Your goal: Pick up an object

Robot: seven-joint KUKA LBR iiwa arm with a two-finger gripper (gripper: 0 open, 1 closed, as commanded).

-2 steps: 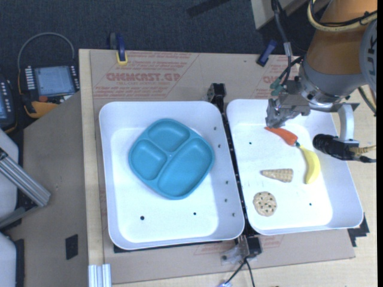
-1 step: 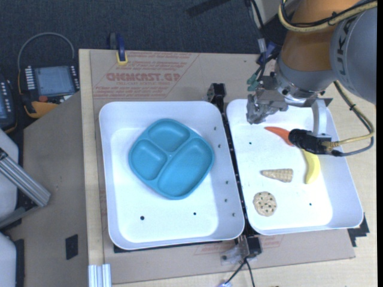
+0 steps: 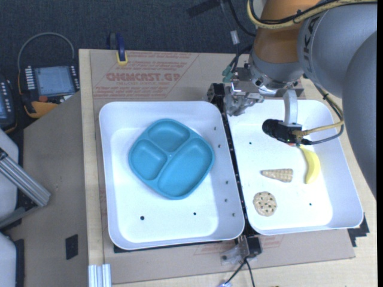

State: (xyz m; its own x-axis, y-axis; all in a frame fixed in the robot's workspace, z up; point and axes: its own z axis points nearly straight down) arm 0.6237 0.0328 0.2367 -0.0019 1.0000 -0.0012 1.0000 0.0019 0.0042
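Cookie [image 3: 264, 203] below cone [image 3: 277, 174], banana [image 3: 309, 164] beside

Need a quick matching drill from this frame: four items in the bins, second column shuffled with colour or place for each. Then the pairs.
Items:
1. plate
2. banana
3. cookie
4. cone

Descriptions:
A. yellow, right bin, near its right side
B. round, speckled tan, nearest the right bin's front edge
C. blue, three compartments, left bin
D. tan, lying on its side, between the cookie and the gripper

Pairs: 1-C, 2-A, 3-B, 4-D
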